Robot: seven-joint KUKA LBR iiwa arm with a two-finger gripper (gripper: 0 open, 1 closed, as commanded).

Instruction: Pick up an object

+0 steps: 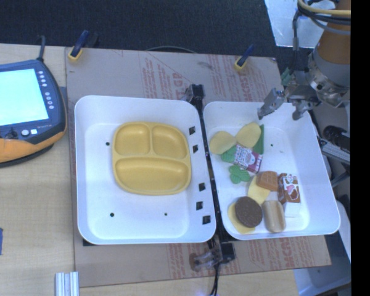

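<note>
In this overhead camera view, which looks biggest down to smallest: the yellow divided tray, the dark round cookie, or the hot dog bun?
1. Yellow divided tray, by far the largest.
2 and 3. Dark round cookie and hot dog bun look too alike to rank.

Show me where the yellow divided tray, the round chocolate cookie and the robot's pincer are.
yellow divided tray point(152, 158): camera view, its central ridge.
round chocolate cookie point(248, 211): camera view, middle of its top face.
pincer point(285, 105): camera view, between its fingertips.

The arm point(333, 36) is cut off at the top right edge, and the small carton's point(248, 159) label is unreadable.
</note>
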